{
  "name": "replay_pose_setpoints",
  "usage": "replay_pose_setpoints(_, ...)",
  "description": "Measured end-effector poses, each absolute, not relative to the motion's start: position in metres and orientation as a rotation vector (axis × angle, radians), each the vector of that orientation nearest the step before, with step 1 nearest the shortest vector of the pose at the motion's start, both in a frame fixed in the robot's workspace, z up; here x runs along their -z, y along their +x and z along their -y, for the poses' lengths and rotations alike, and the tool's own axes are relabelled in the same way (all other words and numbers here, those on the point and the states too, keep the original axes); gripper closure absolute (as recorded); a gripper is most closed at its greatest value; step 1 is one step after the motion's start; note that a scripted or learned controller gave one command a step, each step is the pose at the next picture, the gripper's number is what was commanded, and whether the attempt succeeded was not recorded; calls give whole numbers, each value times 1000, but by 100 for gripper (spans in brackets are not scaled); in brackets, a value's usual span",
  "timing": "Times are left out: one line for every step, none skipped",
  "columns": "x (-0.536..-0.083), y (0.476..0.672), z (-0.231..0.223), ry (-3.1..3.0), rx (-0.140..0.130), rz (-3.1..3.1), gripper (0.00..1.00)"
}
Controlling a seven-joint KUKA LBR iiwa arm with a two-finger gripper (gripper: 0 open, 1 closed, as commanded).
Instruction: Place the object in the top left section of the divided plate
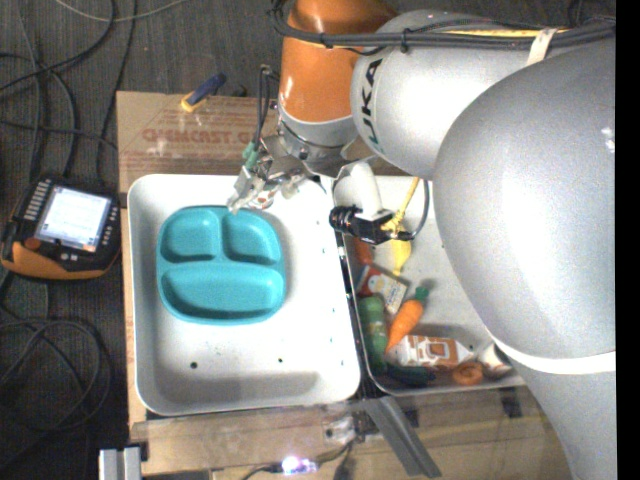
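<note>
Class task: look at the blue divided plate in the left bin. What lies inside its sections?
The divided plate shows only bare blue in all three sections. The gripper hangs at its upper edge, so that strip of rim is covered.

From my remote station: the plate (222, 266) lies in the left bin (145, 368), the hand (256, 190) above the plate's far edge. The right bin (432, 383) holds a carrot (404, 320), bottle (373, 330) and carton (432, 350). A pendant (62, 228) lies left of the surface.

The bench (150, 133) carries two white bins: the left bin (300, 368) at nine o'clock, the right bin (440, 380) at three.
</note>
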State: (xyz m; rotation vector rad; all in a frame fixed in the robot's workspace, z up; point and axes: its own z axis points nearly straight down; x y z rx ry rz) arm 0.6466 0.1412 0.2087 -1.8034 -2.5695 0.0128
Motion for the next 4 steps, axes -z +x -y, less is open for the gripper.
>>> replay_pose_setpoints(-209, 668, -191, -1772, -11, 2589, 100)
replay_pose_setpoints(-215, 668, -158, -1668, -14, 2660, 100)
replay_pose_setpoints(-214, 668, -218, -1527, -11, 2743, 100)
replay_pose_setpoints(-171, 668, -166, -1565, -14, 2720, 100)
